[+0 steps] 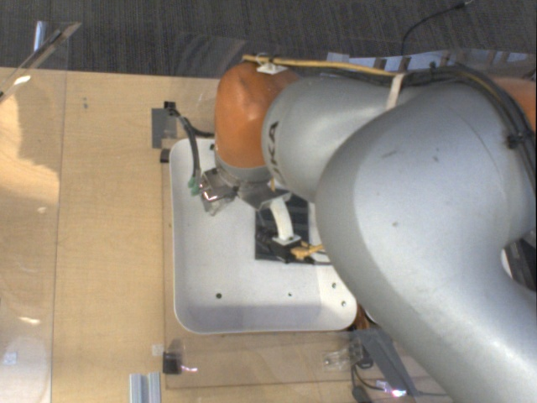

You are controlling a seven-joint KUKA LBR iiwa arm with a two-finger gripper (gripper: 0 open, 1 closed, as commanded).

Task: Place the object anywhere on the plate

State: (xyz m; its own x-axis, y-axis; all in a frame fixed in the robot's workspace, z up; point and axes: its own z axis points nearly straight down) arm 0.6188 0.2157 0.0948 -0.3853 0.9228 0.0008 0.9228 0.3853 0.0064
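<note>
Over the white bin [243, 309] on the bench [101, 225], the grey arm [403, 191] hangs low. Its bulk hides the jaws, so clenched or released, I cannot tell. Nor can I tell where the object lies.

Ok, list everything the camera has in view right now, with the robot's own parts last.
white bin: one, white, centre-left of the bench, its right part under the arm
bench: one, pale wood, under and around the bin
black fitting: one, black, on the bench at the bin's far left corner
small clip: one, dark, on the bench in front of the bin
floor: dark grey, along the top
arm: one, grey, reaching in from the right over the bin
orange band: one, above the wrist
</note>
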